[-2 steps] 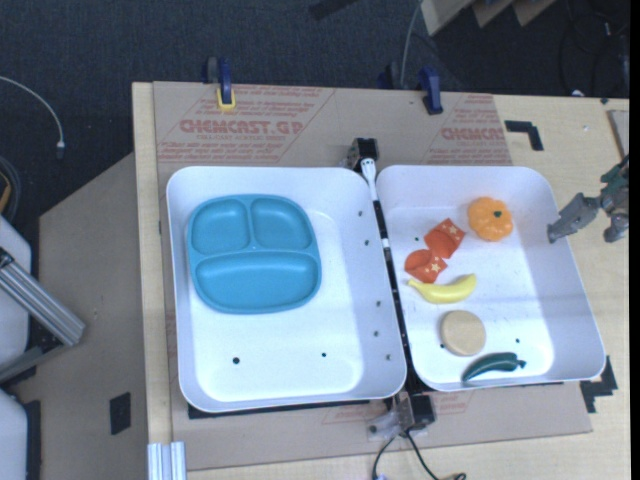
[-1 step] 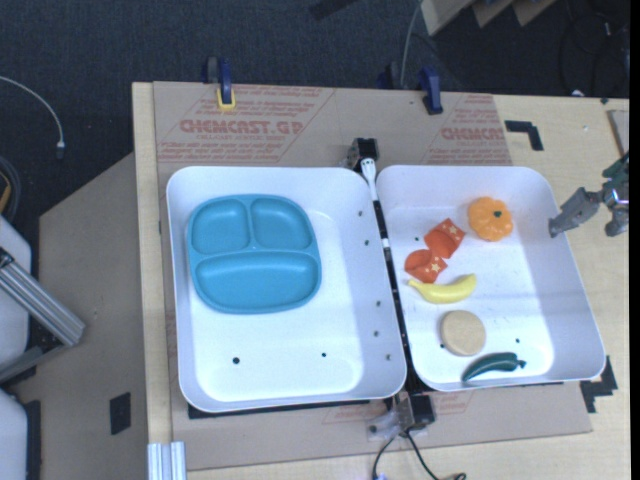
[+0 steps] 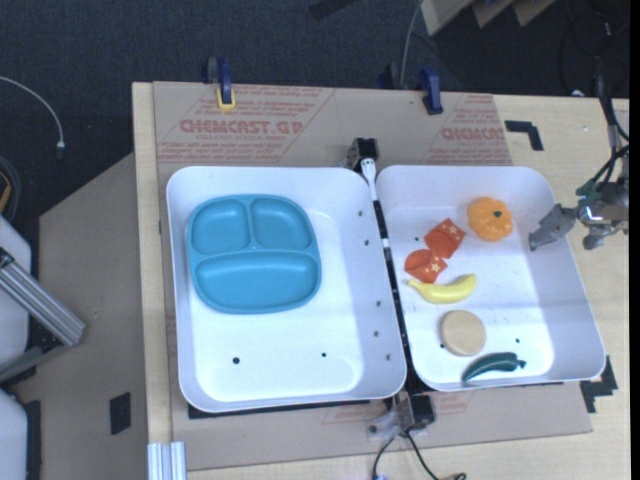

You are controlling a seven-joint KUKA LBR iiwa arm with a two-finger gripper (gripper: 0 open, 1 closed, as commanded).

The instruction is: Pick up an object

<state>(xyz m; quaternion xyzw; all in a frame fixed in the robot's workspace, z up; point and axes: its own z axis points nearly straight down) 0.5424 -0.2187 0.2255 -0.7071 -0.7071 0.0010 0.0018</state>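
The right bin point(image 3: 560, 308) holds several toy foods. An orange pumpkin-like piece point(image 3: 490, 218) lies toward the back. Two red pieces point(image 3: 436, 250) sit left of it, with a yellow banana point(image 3: 445, 288) just in front of them. A round beige disc point(image 3: 463, 332) and a dark green pepper point(image 3: 492, 366) lie near the bin's front. My gripper point(image 3: 566, 228) hangs at the bin's right rim, level with the orange piece and a little to its right. Nothing is seen in its grasp.
The left bin point(image 3: 350, 328) holds a blue divided plate point(image 3: 255, 253) in its back left part. A black hinge strip point(image 3: 385, 258) runs between the two bins. Blue clamps point(image 3: 222, 76) and cables stand at the bench's far edge.
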